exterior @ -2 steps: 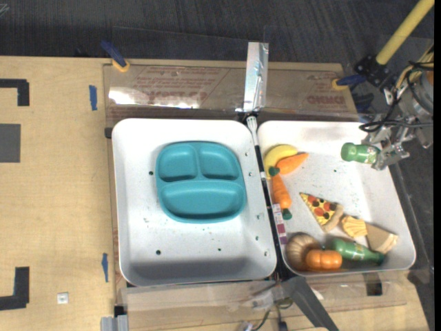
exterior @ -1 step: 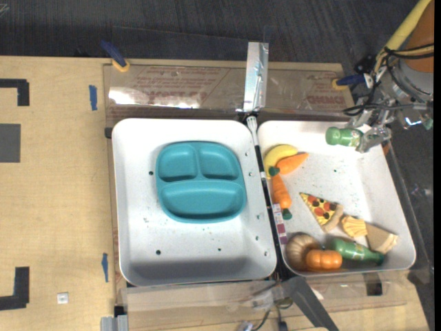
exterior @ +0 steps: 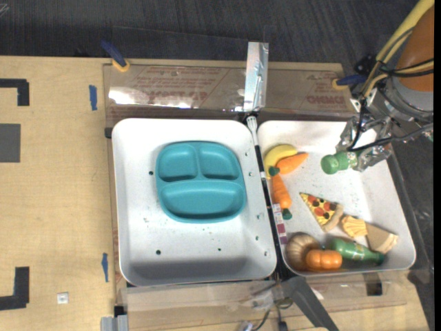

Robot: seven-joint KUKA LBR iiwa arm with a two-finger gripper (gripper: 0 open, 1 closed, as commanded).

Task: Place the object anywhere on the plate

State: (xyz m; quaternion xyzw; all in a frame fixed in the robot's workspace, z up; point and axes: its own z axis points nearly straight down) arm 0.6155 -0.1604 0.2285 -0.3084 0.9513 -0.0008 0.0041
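The teal divided plate (exterior: 200,181) lies in the left bin (exterior: 138,240) with nothing on it. My gripper (exterior: 359,156) is over the upper right part of the right bin (exterior: 400,205). A green toy vegetable (exterior: 335,163) sticks out to its left, and the toy's pale end sits between the fingers, which are shut on it. The grey arm with its orange band comes in from the upper right corner.
Other toy foods lie in the right bin: a banana (exterior: 277,153) and a carrot (exterior: 292,163) near the divider, a second carrot (exterior: 280,193), a pizza slice (exterior: 320,207), a green bottle-shaped piece (exterior: 355,252), an orange piece (exterior: 324,258) and tan bread pieces (exterior: 368,233).
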